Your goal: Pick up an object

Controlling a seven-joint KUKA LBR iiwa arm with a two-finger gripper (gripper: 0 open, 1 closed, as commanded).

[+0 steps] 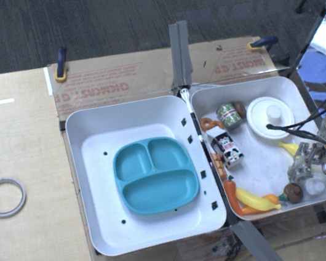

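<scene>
Gripper (305, 165) sat low in the right-hand shallow white plastic bin (238, 89), near its right wall, metal fingers pointing left and down. Couldn't tell from this angle what the fingers were doing; too cluttered with cables. Nothing visibly held between them.

Closest candidates: a small round brown object (293, 192) lay just below-left of the gripper, near the bin's front edge; whether they touched couldn't be made out. A small white round piece (315, 186) sat just right of it, under the wrist. A yellow wedge-shaped piece (288, 148) lay just above-left of the gripper, partly under a black cable.

Rest of the right bin: a white round lid with a centre knob (270, 116) in the upper right part; a green-labelled can (229, 115) on its side left of the lid; an orange pretzel-like piece (210, 124) against the left wall; a black-and-white toy cow figure (227, 149) below that; a yellow plastic banana (257, 199) along the front, with an orange carrot-like piece (234, 199) touching its left end.

Left-hand white bin (92, 189) held a teal three-compartment plastic plate (156, 175), roughly centred, well apart from the gripper.

Off the bins: a grey tape roll (2, 197) on the bench at the left.
</scene>
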